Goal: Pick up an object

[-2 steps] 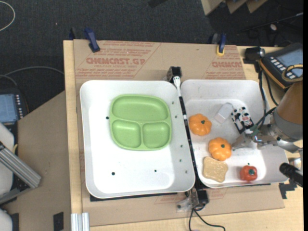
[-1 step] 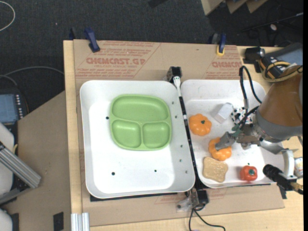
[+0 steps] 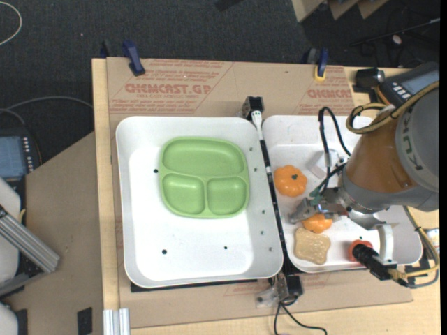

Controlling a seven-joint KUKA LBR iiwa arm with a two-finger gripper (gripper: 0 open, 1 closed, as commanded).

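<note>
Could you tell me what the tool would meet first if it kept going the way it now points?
Most likely the small round orange fruit directly at the tool tip in the right white bin. Depth is unclear from this slanted view, so contact may already exist.

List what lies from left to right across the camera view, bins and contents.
Left bin → green tray → right bin → pumpkin → arm.
</note>
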